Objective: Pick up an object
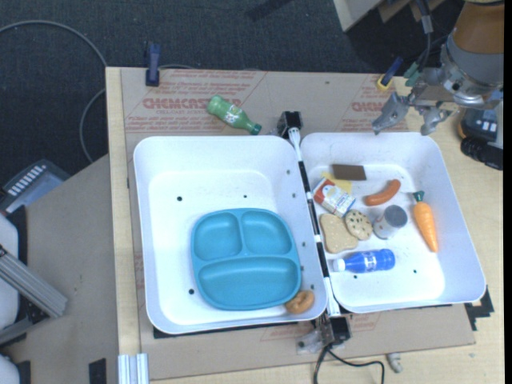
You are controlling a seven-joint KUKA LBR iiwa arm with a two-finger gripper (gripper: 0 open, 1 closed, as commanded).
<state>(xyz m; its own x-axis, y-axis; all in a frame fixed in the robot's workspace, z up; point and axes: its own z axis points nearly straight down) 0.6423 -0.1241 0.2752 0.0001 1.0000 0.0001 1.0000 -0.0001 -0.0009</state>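
My gripper hangs above the far rim of the right bin, open, with nothing between its fingers. Below it in that bin lie a brown block, a sausage, a red-and-white packet, a cookie, a slice of bread, a grey can, a carrot and a blue bottle. The nearest of these, the brown block and the sausage, lie well short of the fingers.
The left bin holds a blue divided plate and a small doughnut at its near right corner. A green bottle lies on the cardboard behind the bins. A blue clip sits at the bench's far left edge.
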